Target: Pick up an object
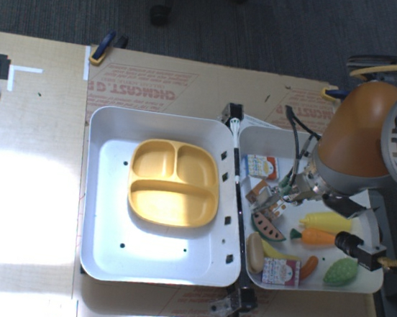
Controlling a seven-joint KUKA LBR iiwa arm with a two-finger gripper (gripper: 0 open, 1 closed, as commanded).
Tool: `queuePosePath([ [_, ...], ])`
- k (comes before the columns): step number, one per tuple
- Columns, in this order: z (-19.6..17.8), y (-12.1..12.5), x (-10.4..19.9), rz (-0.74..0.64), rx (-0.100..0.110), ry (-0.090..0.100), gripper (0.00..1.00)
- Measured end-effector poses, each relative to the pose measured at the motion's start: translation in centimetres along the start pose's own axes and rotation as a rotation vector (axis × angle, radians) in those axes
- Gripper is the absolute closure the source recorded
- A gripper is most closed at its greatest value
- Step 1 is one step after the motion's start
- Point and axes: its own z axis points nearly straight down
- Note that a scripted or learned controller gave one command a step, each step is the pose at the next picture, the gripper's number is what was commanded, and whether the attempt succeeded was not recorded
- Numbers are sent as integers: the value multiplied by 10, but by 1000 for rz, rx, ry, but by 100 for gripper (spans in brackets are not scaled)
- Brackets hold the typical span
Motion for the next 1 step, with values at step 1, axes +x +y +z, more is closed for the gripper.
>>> queuePosePath([
  [1,0,23,6,-554,-1,-1,0],
])
